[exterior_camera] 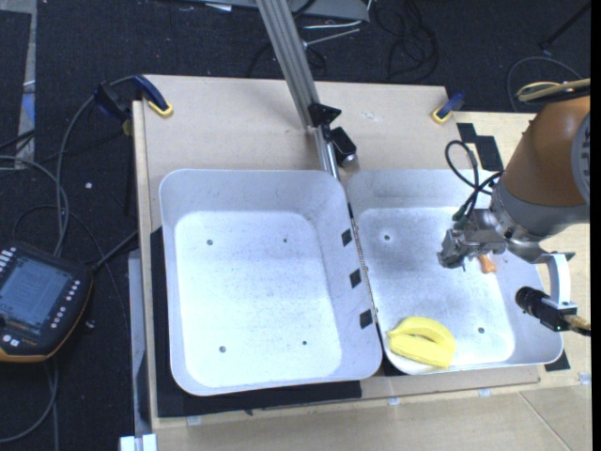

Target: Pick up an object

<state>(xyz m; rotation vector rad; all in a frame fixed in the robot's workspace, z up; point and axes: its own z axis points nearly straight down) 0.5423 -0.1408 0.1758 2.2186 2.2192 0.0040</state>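
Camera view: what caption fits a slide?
Gripper hovers over the right bin, apart from the yellow banana.

Yellow banana (423,341), white speckled bins (254,280)

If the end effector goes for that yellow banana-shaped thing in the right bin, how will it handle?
The banana looks curved and smooth, so it may rock or slip under a pinch. It lies against the right bin near wall, so a push probably jams it there.
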